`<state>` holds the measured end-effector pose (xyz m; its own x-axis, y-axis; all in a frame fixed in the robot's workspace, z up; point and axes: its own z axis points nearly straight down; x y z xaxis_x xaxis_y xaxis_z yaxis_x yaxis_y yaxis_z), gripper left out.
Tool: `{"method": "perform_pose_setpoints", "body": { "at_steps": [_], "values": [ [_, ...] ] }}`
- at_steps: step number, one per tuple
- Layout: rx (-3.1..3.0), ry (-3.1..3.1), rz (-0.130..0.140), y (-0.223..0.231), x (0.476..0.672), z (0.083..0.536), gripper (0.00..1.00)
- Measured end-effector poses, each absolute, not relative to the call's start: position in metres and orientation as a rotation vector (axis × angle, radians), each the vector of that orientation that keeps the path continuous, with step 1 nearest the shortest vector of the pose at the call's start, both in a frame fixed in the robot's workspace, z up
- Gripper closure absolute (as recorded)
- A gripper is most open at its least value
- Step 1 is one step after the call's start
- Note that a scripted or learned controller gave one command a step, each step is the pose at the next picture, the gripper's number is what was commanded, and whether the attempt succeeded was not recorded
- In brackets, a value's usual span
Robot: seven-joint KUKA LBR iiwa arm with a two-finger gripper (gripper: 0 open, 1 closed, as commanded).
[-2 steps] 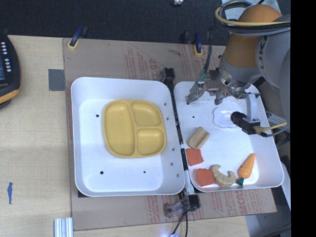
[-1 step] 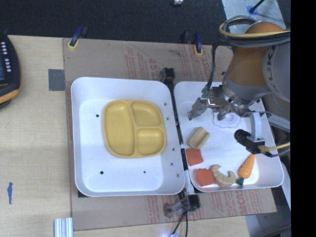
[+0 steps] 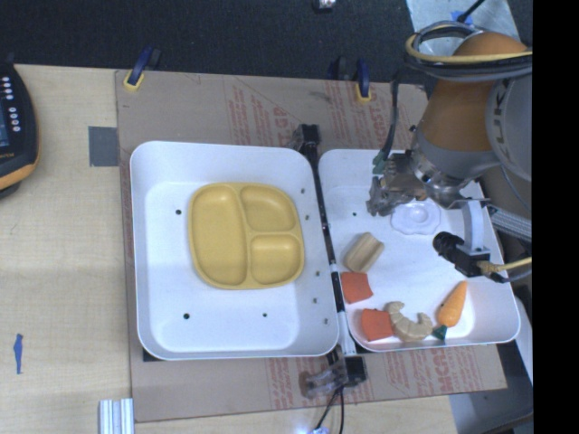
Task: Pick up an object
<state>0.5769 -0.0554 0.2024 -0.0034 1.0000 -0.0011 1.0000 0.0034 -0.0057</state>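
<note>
My gripper [image 3: 389, 194] hangs over the far part of the right bin [image 3: 496, 331], close to its left wall. Just right of it lies a clear round piece [image 3: 415, 217] on the bin floor. Nearer the camera sit a beige block [image 3: 364, 252], an orange-red block [image 3: 356, 287], a red block [image 3: 374, 324], a beige curved piece [image 3: 410, 323] and an orange carrot [image 3: 452, 304]. Nothing shows in the gripper's grasp.
The left bin [image 3: 163, 333] holds a yellow divided plate [image 3: 244, 234] near its middle. The grey arm with its orange band [image 3: 461, 107] comes in from the upper right above the right bin. A handheld controller [image 3: 14, 134] lies at the bench's left edge.
</note>
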Motion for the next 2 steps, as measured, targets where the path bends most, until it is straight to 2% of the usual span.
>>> {"method": "perform_pose_setpoints", "body": {
  "at_steps": [1, 2],
  "values": [
    [-2.216, -2.223, 0.008, -0.055, 0.577, 0.202, 0.00],
    [-2.214, -2.225, 0.009, -0.056, 0.577, 0.213, 1.00]
  ]
}}
